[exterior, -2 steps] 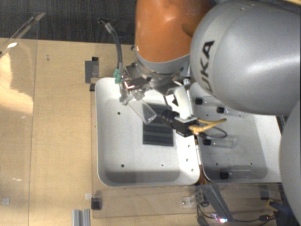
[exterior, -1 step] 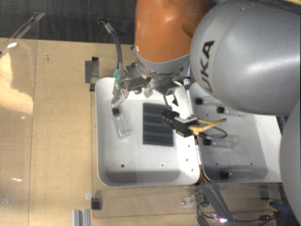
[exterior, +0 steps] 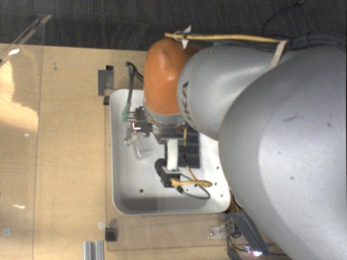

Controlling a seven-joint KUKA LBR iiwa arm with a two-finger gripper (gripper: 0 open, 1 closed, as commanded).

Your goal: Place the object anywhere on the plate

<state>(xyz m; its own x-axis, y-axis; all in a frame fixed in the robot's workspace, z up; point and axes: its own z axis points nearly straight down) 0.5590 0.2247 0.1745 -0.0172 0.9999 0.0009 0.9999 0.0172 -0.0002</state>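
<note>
Starting at the left, the pale wooden desk (exterior: 59, 161) lies bare under patches of glare. A small black bracket (exterior: 107, 80) sits on it just off the bin's upper left corner. A black clip (exterior: 111, 233) sits below the bin's lower left corner, with a ribbed metal piece (exterior: 93, 249) beside it at the bottom edge.

Moving right, here is the white bin (exterior: 120, 194) (shallow, with rounded corners), its left wall and lower floor in plain sight. The claw (exterior: 138, 142) is down inside it, near the left wall in the upper half of the bin, and looks pale and blurred against the white floor. Whether it is apart or together I cannot tell, and nothing can be made out in its grip.

Above the claw sits the orange band (exterior: 162, 80), right over the bin's upper edge. Below the wrist, a black block (exterior: 191, 148) hangs over the bin's middle. A black-and-yellow cable (exterior: 190, 184) loops across the floor towards the lower right corner.

Further right, the grey arm (exterior: 282, 145) looms huge, covering the bin's right side and the desk beyond. A tan cable (exterior: 227, 37) runs along its top. Where the object and the plate lie, I cannot tell.
</note>
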